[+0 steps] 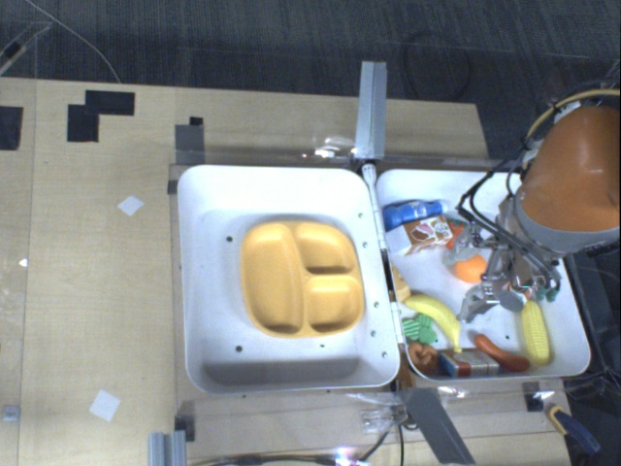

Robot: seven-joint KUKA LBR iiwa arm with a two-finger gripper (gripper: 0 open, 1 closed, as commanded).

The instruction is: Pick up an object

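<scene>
The tool hangs low inside the right bin, among the toy foods, and nothing is lifted clear, so the pick looks to be at the reach-and-close stage with the grasp and the lift both left to do. Whether it is spread or closed cannot be told from this slant, nor whether it has hold of anything; the metal tips are lost in the clutter beneath the wrist.

Taking the corn cob as landmark: it lies just beside the tool, toward the bin's near right corner, its long axis running roughly from the far wall to the near wall, a little tilted. The red sausage lies left of the corn, angled across the near wall. The banana is further left, curving toward the near edge. The orange sits beyond the corn, up-left. The yellow tray rests in the left bin, well apart.
</scene>
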